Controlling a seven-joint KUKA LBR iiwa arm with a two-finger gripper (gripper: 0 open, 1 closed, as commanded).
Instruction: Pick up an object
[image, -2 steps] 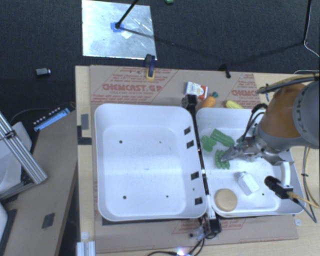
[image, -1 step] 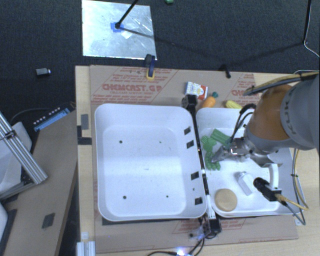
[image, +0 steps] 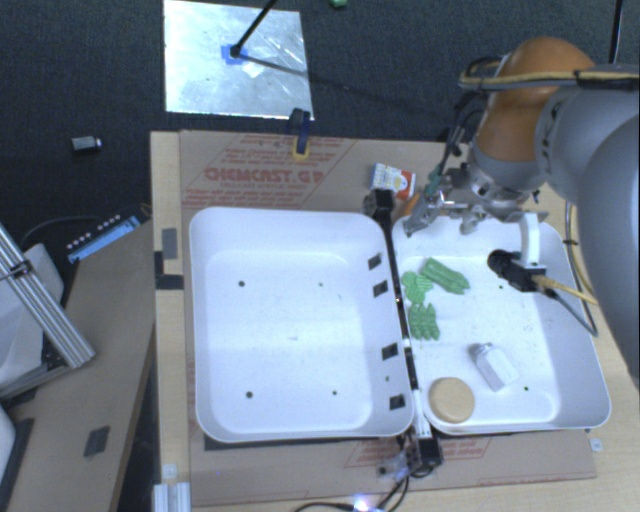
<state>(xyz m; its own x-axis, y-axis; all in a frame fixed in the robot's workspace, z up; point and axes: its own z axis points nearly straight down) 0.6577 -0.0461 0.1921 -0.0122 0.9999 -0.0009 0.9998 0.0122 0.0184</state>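
Here my hand (image: 436, 208) hangs over the right bin's (image: 570, 350) far left corner; whether it's open, I cannot tell. Green pieces (image: 432, 288) lie just below.

It looked like a robotics lab: a cardboard-covered bench (image: 250, 165) bore two white bins (image: 290, 330), with aluminium framing (image: 40, 320), loose cables (image: 60, 232) and dark carpet (image: 80, 80) around.

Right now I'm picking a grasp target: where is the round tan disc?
The round tan disc lies in the right bin, at its near left corner, beside the divider, just left of the small white bottle.
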